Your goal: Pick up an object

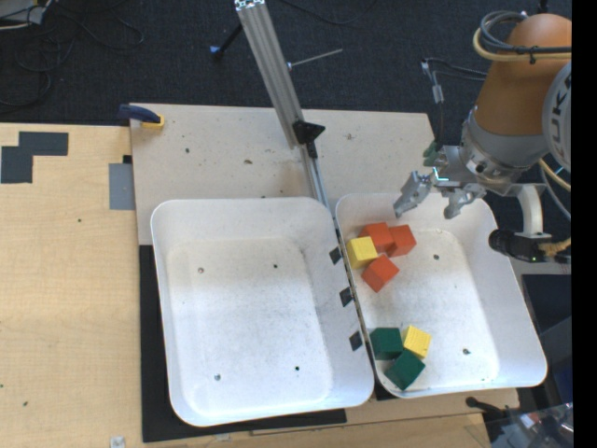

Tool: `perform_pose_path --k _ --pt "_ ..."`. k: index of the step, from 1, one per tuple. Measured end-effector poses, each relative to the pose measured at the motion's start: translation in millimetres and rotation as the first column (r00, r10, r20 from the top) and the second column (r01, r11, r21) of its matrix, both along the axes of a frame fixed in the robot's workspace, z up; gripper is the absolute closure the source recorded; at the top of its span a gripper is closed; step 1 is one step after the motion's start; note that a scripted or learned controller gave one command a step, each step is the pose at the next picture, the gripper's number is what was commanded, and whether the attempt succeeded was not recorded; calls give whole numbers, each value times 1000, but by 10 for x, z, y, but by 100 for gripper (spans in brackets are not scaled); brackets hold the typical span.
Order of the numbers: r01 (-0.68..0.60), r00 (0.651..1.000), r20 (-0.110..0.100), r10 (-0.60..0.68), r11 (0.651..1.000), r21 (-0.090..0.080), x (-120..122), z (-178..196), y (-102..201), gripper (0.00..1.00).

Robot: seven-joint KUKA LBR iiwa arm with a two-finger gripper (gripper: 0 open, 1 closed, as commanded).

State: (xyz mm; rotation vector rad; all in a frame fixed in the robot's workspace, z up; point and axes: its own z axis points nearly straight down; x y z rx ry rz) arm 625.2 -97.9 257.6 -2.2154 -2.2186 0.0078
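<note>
Hovering end effector, fingers spread, nothing held | right bin: red cubes just toward 7 o'clock | advice: descend vertically astride one cube, avoiding yellow cube touching them

Two white bins, smooth, faintly glossy plastic flecked with dark specks, sit on a matt, pale wood worktop. Painted-looking matt blocks lie in the right bin. A ribbed, brushed-metal aluminium rail crosses the worktop's far edge. The arm's orange band has a satin sheen.
</note>
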Motion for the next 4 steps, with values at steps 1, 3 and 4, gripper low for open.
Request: perform_pose_path --k 1,3,4 --pt "1 1000 5 -1 1000 0 8 25 -3 0" --pt "3 1000 -1 -3 1000 0 -5 -1090 -29 0" --pt "2 1000 26 -2 1000 -4 56 -1362 -39 0"
